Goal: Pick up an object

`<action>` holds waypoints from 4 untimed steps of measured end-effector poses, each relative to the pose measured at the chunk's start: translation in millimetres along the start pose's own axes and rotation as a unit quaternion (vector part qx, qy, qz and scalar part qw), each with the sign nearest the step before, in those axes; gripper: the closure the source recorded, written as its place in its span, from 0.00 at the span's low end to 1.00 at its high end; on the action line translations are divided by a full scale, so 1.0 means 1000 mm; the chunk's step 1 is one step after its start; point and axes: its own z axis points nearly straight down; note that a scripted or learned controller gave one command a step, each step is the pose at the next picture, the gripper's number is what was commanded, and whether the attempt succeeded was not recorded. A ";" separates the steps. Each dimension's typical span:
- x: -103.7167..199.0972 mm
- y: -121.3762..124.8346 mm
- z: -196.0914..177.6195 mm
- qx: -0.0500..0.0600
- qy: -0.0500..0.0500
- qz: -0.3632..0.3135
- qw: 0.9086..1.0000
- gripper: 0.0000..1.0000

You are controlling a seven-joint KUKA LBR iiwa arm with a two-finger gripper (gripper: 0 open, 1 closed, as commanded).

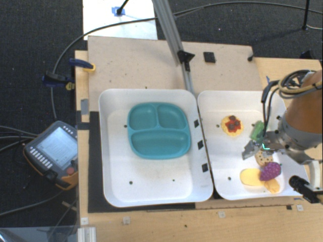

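Observation:
The right bin [217,135] holds several toy foods. A small round tart with a red top [232,125] lies near its back. A green piece [257,130] shows just beside the arm. Toward the front lie a speckled cookie [262,159], a purple grape bunch [270,171], a pale yellow piece [250,177] and a small orange-yellow piece [273,186]. My gripper [251,150] hangs low over the right bin, right beside the cookie's left edge and below the green piece. The arm's wrist hides part of the green piece.
A teal divided plate [158,130] lies in the left bin [116,175]. The raised wall between the two bins [201,145] runs down the middle. A slanted metal pole [171,29] rises behind the bins. A teach pendant [54,153] sits off the bench at left.

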 end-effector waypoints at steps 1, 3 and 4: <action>0.000 0.001 -0.001 -0.001 0.000 0.000 1.000 0.00; 0.000 0.003 0.099 -0.002 0.000 0.001 1.000 0.00; 0.001 0.006 0.086 -0.007 0.000 0.001 1.000 1.00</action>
